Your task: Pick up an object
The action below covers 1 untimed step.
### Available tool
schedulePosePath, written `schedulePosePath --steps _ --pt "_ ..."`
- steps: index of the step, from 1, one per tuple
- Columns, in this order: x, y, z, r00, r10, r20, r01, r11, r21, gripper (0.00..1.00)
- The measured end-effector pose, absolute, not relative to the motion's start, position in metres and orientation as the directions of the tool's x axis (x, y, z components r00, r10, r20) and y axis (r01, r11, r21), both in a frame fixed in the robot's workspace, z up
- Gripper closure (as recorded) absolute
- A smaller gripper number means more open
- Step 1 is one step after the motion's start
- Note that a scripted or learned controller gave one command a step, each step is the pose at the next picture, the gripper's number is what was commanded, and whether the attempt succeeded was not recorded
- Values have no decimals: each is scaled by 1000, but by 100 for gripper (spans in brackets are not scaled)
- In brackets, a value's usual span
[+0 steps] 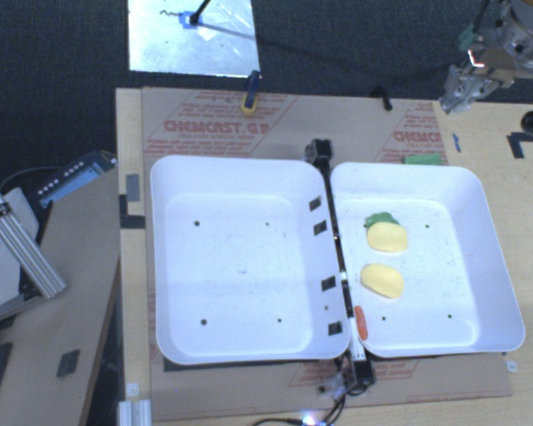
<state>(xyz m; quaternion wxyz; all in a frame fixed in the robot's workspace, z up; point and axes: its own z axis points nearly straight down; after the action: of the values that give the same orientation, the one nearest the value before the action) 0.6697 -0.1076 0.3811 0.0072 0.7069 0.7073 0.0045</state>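
Observation:
Two yellow objects lie in the right bin (480, 238): an upper one (386, 237) with a green piece (379, 219) at its far edge, and a lower one (382, 280) nearer the front. A small orange-red piece (361, 323) rests by the divider at the bin's front left. My gripper (459, 88) hangs at the top right of the view, above the bench behind the right bin and well away from the objects.
The left bin (186, 185) sits beside the right one, joined by black clips (320, 227). A silver sheet (191, 25) lies at the back, a green tag (424, 159) behind the right bin, and a grey rail (18, 242) at the left.

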Motion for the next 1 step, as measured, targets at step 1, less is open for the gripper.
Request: schedulePosePath --steps 1 --pt "634 -135 525 0 1000 -5 1000 0 18 100"
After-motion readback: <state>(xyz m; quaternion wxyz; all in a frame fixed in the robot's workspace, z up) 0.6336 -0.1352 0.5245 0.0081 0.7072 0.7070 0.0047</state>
